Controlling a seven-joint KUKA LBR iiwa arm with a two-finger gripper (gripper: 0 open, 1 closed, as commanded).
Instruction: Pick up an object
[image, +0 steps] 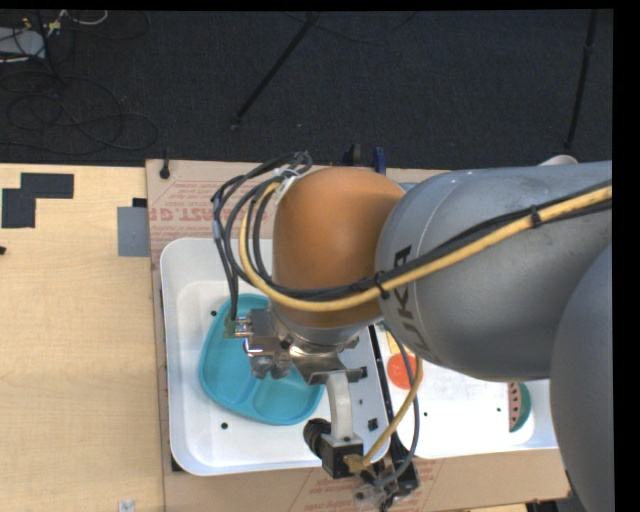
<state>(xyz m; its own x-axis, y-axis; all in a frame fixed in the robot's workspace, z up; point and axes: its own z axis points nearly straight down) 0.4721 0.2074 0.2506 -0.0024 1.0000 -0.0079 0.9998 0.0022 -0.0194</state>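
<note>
A light blue divided dish (232, 375) lies in the left white bin (185, 300), toward its front half. My gripper (265, 358) hangs from the orange wrist band over the dish's right part, its metal end low above or on the blue surface. The arm's bulk hides the dish's right edge and the contact point. Nothing shows as held.
In the right bin (470, 440), an orange round object (402, 372) peeks out beside the arm, and a green and red curved piece (516, 407) lies further right. The big grey arm covers most of both bins. Wooden bench lies to the left.
</note>
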